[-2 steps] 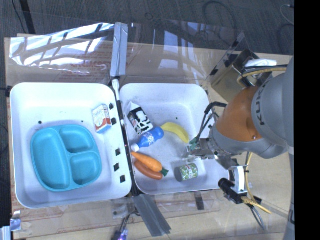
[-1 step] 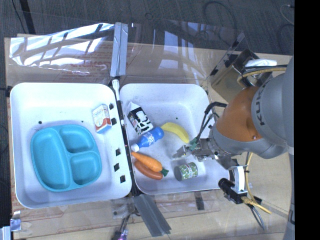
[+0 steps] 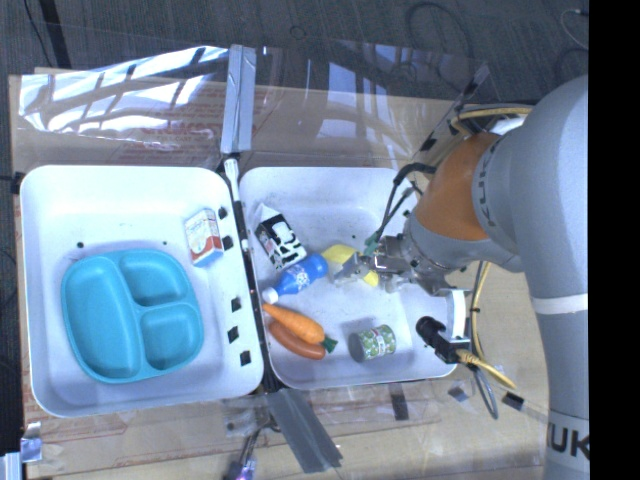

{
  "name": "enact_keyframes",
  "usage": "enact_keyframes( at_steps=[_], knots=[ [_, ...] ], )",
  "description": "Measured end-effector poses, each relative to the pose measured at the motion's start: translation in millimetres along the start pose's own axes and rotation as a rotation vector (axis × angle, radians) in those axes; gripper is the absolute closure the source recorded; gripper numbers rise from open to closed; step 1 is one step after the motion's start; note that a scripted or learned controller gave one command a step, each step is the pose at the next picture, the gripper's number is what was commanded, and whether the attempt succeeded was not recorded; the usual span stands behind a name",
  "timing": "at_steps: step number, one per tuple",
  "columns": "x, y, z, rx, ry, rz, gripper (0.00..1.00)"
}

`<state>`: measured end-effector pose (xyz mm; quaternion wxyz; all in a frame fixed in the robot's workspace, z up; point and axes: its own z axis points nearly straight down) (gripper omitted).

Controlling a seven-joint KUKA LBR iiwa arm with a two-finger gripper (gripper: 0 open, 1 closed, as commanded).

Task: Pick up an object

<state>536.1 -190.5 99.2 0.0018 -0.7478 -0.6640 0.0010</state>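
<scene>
From the camera above the desk, the grey arm with its orange band reaches in from the right and bends down into the right-hand shallow white bin [image 3: 300, 183]. Its gripper [image 3: 362, 268] sits low over a small yellow object [image 3: 342, 255] near the middle of that bin, which looks like the thing being tried for; the wrist is angled down, probably so the gripper can come at it from above. Whether the gripper is released or clenched cannot be told, since the wrist body and cables cover it, and nothing shows it grasping the yellow piece.

The bin is crowded, and that shapes the approach. A blue plastic bottle with a white cap [image 3: 298, 277] lies touching or just beside the yellow object on its left, so a grasp there risks nudging it. Above the bottle lies a black-and-white printed carton [image 3: 281, 241], tilted. Two orange carrots [image 3: 295, 330] lie side by side toward the near wall, and a small green-labelled can [image 3: 373, 343] lies on its side just beside them, below the gripper.

The left-hand shallow white bin [image 3: 40, 218] holds a turquoise divided plastic plate [image 3: 133, 313] and a small red-and-white box [image 3: 204, 237] near the dividing wall, both well apart from the arm.
</scene>
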Motion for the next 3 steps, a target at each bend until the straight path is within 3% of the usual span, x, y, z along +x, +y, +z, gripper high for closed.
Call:
enact_keyframes(
  at_steps=[1, 2, 3],
  knots=[
    [8.6, 82.3, 7.3, -0.001, 0.000, 0.068, 0.00],
    [11.3, 82.5, -2.3, 0.003, 0.001, 0.059, 1.00],
    [15.3, 35.9, -156.8, -0.003, -0.001, -0.149, 1.00]
  ],
)
